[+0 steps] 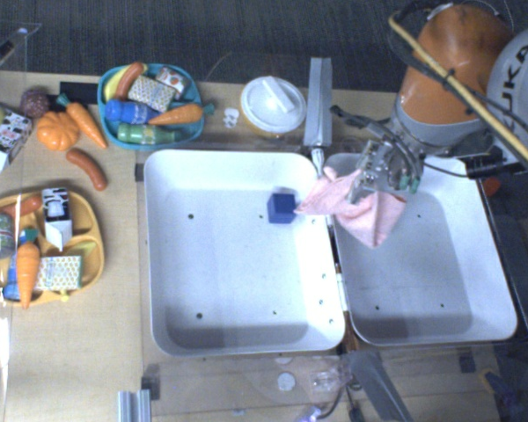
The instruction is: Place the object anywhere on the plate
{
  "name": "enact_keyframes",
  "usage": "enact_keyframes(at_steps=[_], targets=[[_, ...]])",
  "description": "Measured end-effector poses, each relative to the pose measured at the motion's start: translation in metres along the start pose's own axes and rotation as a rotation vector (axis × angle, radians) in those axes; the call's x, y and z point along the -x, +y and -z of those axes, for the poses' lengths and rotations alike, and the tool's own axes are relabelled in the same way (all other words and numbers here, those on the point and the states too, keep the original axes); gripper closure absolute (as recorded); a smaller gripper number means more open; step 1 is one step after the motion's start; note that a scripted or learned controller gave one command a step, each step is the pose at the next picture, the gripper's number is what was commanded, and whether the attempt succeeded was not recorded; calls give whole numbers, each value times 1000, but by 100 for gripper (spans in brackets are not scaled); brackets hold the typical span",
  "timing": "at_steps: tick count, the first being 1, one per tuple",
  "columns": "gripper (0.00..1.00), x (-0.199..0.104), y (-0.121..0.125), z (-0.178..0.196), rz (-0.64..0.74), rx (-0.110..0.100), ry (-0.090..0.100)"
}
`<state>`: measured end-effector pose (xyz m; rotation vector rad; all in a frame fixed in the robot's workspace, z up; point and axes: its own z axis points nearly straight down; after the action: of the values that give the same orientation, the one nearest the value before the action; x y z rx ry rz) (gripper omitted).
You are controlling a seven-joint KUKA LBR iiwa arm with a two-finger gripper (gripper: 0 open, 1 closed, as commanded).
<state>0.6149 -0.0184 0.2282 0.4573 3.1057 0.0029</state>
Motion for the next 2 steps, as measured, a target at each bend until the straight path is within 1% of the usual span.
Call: enact_keyframes(at_steps=[1,2], targets=[[100,-26,32,0,292,0,0],[100,-54,62,1,294,1,1]])
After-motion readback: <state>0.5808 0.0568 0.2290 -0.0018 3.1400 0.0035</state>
